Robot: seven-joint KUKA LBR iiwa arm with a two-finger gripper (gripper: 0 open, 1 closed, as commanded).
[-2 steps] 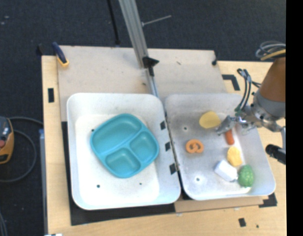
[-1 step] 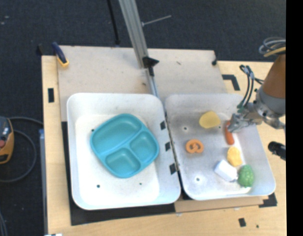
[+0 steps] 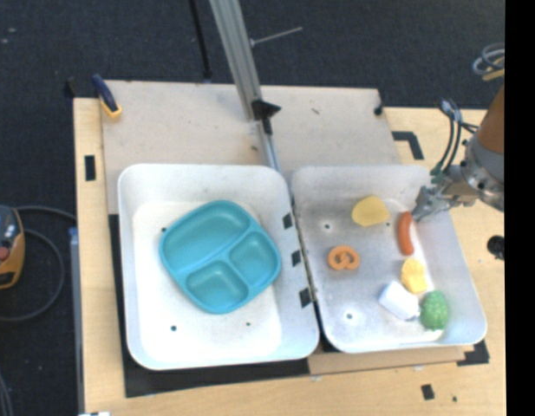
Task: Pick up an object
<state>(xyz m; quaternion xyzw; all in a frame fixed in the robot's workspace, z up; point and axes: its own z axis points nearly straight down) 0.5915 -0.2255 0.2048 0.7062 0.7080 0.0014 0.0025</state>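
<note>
The right bin (image 3: 336,189) holds several toy foods. A yellow piece (image 3: 369,211) lies near its middle back, an orange ring (image 3: 342,258) sits below it, and a red sausage (image 3: 406,233) lies to the right. Lower right are a small yellow piece (image 3: 414,275), a white block (image 3: 398,301) and a green broccoli-like piece (image 3: 433,310). My gripper (image 3: 427,203) hangs at the bin's right side, just above and right of the sausage's top end. Nothing shows between its fingers.
The left bin (image 3: 141,189) carries a teal divided plate (image 3: 219,256). A metal camera post (image 3: 241,59) rises behind the bins. The arm's wrist (image 3: 484,167) and cables come in from the right edge.
</note>
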